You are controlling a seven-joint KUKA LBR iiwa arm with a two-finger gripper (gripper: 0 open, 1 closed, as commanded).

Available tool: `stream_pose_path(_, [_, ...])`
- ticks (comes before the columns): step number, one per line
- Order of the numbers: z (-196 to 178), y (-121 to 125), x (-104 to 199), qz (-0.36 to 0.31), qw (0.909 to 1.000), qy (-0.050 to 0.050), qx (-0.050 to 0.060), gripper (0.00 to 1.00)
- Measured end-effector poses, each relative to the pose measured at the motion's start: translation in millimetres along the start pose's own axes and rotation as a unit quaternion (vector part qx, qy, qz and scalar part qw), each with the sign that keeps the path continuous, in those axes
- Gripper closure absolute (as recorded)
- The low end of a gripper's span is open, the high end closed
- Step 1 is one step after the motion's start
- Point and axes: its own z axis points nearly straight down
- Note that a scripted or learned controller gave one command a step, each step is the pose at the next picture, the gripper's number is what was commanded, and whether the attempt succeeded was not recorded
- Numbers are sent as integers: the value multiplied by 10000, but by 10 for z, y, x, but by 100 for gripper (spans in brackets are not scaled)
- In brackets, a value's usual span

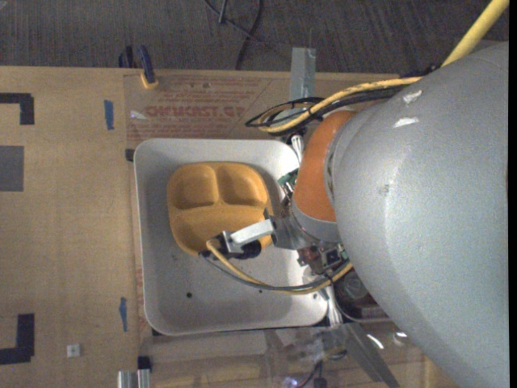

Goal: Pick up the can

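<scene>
- A shallow white plastic bin (153,241) with rounded corners sits on a pale wooden desk (65,217), seen from above.
- A large grey robot arm (428,217) with an orange band (311,176) above its wrist reaches in from the right and covers the bin's right part.
- In the far half of the bin lies a smooth mustard-yellow moulded plastic piece with two rounded lobes (214,196). Its right edge is just beside the wrist.
- This yellow piece does not look like a can.
- The near-left floor of the bin is bare white, apart from a few tiny dark specks (189,295).
- Where the can lies cannot be told. If it is in this bin, it is likely under the arm on the right side.
- The wrist hangs low over the bin's right middle, and the arm's bulk hides what is beneath it.
- Whether the tool is spread, pressed together or pinching anything cannot be told.
- Judging progress: nothing is seen lifted clear of the bin, so the pick cannot be called done.
- The arm looks to be at the reaching or grasping step. Securing the can and raising it appear still to come.
- Small strips of blue tape (108,114) mark the desk to the left of the bin.
</scene>
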Motion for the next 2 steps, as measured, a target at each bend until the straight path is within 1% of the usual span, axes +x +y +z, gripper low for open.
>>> stream_pose_path(1, [523,76,698,344,9994,6,61,0])
stream_pose_path(2, [556,267,866,419,9990,-82,142,0])
